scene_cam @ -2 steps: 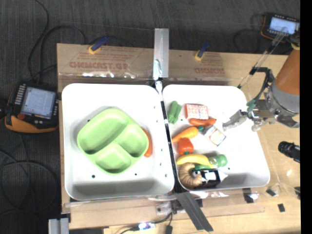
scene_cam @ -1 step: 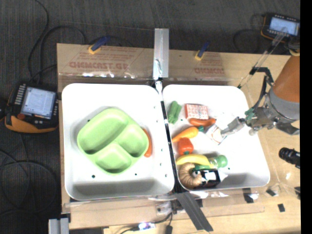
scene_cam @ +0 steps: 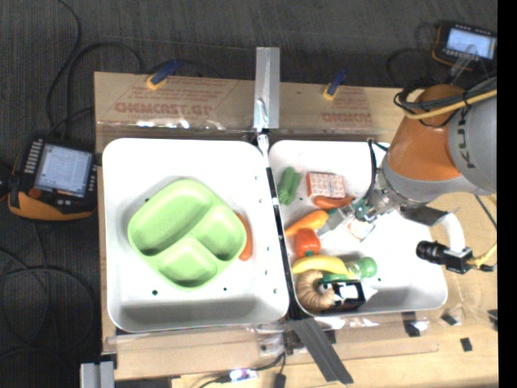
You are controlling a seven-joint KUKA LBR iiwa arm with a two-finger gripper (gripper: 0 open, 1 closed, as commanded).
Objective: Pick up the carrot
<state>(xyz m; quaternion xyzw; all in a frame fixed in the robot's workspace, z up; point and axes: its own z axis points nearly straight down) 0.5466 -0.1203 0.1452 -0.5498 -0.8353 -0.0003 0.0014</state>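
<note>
Reaching in over the right bin from its right edge, the claw is seen low near the bin's middle; whether it is open cannot be told. The carrot lies just beside it, toward the bin's left wall. A green divided tray is seen in the left bin. Dark carpet surrounds the bench.
</note>
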